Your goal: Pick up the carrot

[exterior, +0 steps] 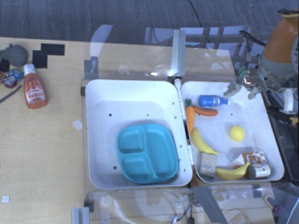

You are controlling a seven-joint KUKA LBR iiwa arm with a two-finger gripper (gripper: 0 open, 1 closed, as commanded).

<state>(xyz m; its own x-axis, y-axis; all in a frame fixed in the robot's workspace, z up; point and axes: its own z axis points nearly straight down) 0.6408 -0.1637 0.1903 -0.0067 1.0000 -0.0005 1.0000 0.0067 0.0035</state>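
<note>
On the far left of the bench [51, 148] we see a grey lump [17, 55] and a red sauce bottle [34, 90] with a white cap, lying on the wood. Some black tape pieces [46, 54] sit near them.

Next we come to the left bin [100, 125]. A blue tray [147, 152] with three little sections lies inside it, near the front.

Then we reach the right bin [261, 125]. The carrot [190, 119] lies at this bin's left wall, close beside the divider. Its long side runs from the back of the bin toward the front. Its green top is at the back end and its thin tip points to the front. An orange-red sausage shape [205, 111] lies just beside its top end, going across. A blue bottle [210, 101] lies behind that. In front of the carrot we see a banana [202, 143], a dotted sponge [208, 164], a second banana [232, 172], a small box [254, 158] and a can [258, 171]. A yellow lemon [237, 133] sits alone in the middle.

Last, at the right, we see the gripper [244, 88] above the back of the right bin. Its two fingers [232, 89] are spread apart with nothing between them. It touches nothing we can see, and it is well apart from the carrot.
</note>
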